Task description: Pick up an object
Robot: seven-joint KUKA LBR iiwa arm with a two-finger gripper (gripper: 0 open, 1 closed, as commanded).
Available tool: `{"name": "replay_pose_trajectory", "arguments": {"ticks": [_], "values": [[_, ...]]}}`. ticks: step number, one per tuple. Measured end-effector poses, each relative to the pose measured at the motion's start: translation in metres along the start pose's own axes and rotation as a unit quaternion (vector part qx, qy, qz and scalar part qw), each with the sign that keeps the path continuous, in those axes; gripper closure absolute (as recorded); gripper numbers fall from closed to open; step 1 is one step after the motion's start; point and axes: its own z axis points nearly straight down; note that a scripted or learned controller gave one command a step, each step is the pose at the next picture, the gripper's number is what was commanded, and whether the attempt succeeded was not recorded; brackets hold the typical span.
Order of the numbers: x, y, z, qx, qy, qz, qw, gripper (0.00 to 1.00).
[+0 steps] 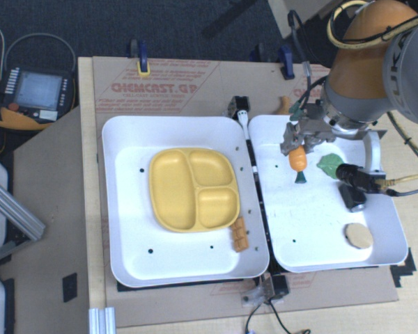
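Observation:
My gripper [299, 147] is over the far left part of the right bin [313, 252]. A small orange carrot [298, 161] with a dark green tip pointing toward the bin's front sits right under it, its upper end between the fingers. The gripper is shut on this carrot. I cannot tell whether the green tip touches the bin floor. A green leafy piece [330, 164] lies just right of the carrot. A beige round cookie [359, 236] rests near the front right corner of the same bin.
The left bin [122, 207] holds a yellow divided plate [193, 188] and a small brown lumpy piece [240, 236] by the plate's front right corner. A black divider rail [254, 179] runs between the bins.

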Motion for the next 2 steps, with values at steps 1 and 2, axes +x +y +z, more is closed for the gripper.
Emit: {"name": "replay_pose_trajectory", "arguments": {"ticks": [1, 2], "values": [[0.056, 0.015, -0.007, 0.0, 0.0, 0.0, 1.0, 1.0], [0.111, 0.03, 0.005, 0.0, 0.0, 0.001, 1.0, 1.0]]}}
